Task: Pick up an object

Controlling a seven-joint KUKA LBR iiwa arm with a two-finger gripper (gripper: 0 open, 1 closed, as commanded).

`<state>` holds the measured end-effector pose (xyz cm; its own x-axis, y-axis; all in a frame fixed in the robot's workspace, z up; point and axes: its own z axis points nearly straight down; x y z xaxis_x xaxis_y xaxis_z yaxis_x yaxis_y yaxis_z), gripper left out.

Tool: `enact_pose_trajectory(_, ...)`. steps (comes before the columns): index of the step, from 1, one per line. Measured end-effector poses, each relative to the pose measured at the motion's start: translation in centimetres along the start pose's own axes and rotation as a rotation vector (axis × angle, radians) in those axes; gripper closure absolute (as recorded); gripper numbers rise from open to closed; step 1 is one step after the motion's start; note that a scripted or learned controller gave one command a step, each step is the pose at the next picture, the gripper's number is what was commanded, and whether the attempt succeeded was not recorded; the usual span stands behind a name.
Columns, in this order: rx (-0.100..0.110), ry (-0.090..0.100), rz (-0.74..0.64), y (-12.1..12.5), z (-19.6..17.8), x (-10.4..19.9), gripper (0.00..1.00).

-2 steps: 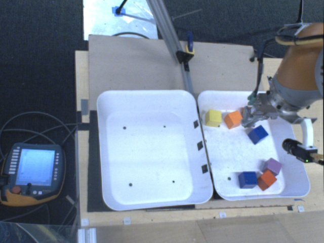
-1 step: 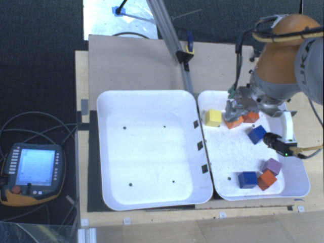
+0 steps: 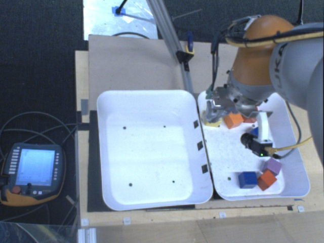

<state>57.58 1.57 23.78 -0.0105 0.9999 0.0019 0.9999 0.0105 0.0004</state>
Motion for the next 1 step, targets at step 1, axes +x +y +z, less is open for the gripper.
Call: enact_pose_trajectory(1,-0.003,0.001,-0.001,1.26,-0.81,5.64,1.00)
